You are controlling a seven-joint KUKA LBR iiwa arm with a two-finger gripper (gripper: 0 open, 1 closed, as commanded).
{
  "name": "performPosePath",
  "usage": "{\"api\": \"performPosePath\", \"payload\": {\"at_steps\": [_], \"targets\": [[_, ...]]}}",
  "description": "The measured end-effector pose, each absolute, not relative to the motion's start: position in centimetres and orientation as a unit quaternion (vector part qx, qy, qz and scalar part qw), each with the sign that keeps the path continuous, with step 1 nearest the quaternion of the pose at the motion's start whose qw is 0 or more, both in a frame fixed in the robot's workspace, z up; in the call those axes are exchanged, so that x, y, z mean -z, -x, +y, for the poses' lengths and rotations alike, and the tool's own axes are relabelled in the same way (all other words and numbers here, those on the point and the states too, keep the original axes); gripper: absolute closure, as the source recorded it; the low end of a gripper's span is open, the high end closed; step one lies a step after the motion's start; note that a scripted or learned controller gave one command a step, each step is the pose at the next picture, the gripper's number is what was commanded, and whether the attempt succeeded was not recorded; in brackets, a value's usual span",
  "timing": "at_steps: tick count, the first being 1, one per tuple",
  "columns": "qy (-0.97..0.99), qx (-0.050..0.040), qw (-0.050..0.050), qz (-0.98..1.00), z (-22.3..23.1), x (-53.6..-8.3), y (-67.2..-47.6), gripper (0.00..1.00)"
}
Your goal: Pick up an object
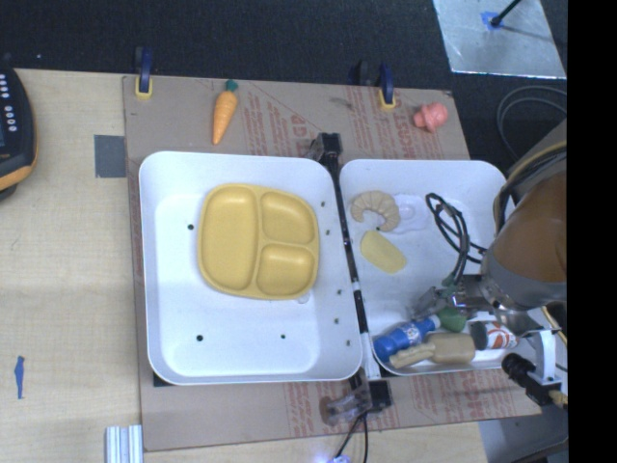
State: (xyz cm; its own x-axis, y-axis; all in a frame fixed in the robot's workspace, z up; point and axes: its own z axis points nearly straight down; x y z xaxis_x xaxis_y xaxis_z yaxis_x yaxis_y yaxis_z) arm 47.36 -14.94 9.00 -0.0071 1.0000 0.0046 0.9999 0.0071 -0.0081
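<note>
Claw [453, 299] low at right bin's [482, 175] near-right corner, grip state indiscernible, just above blue-capped tube [405, 338] and tan object [439, 351] along near edge.

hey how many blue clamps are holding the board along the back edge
2. One blue clamp sits at the board's back left corner, above the left bin. The other blue clamp is near the back edge above the right bin. The arm may hide more.

Arm [535, 234] reaches in from right, wrist bent low, claw [445, 304] pointing left over right bin's near side.
</note>
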Motion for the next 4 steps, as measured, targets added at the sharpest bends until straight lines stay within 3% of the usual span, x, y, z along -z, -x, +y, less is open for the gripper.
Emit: {"api": "performPosePath", "payload": {"at_steps": [1, 2, 3, 4], "targets": [[0.704, 0.0011, -0.002, -0.71, -14.1, -9.2, -54.4, 0.0], [0.706, -0.0002, -0.004, -0.708, -14.0, -9.3, -47.6, 0.0], [0.705, 0.0005, -0.003, -0.709, -17.1, -9.3, -54.5, 0.0], [0.703, -0.0006, 0.003, -0.711, -9.5, -10.0, -54.0, 0.0]]}}
